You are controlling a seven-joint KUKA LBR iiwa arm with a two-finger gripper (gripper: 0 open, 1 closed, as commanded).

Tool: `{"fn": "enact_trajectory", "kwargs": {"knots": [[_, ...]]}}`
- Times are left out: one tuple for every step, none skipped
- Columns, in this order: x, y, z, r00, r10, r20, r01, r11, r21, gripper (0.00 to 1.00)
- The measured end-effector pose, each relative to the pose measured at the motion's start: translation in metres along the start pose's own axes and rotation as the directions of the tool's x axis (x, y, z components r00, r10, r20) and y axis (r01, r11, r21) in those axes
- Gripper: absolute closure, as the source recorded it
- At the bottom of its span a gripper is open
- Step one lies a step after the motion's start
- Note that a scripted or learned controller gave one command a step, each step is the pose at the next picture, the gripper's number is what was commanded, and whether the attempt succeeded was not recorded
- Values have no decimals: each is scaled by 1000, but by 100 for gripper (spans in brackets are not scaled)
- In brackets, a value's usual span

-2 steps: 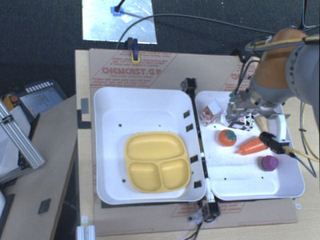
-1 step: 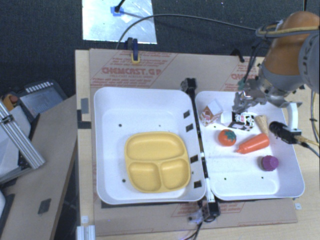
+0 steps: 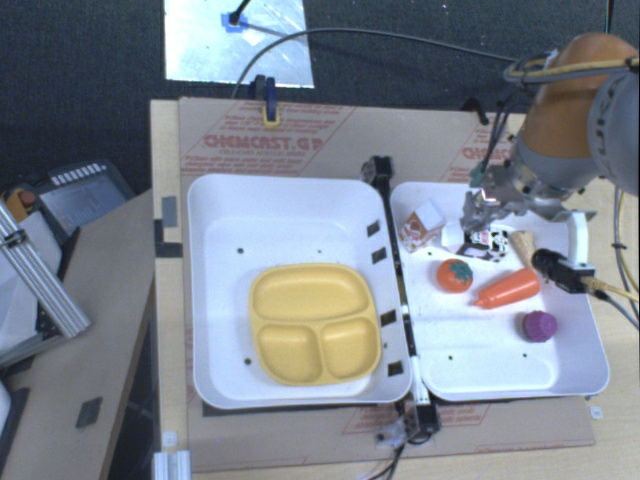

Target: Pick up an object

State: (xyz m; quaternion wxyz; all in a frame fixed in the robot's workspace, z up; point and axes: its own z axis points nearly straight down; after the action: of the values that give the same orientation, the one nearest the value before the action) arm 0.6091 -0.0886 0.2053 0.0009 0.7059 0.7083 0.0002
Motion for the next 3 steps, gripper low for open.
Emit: {"fn": "enact_trajectory", "kwargs": {"knots": [[57, -14, -9, 1000, -6, -3, 6, 1000, 1, 100], [100, -39, -20, 1000, -5, -3, 5, 1000, 2, 100], [147, -59, -10, 1000, -6, -3, 6, 1000, 3, 100]]}}
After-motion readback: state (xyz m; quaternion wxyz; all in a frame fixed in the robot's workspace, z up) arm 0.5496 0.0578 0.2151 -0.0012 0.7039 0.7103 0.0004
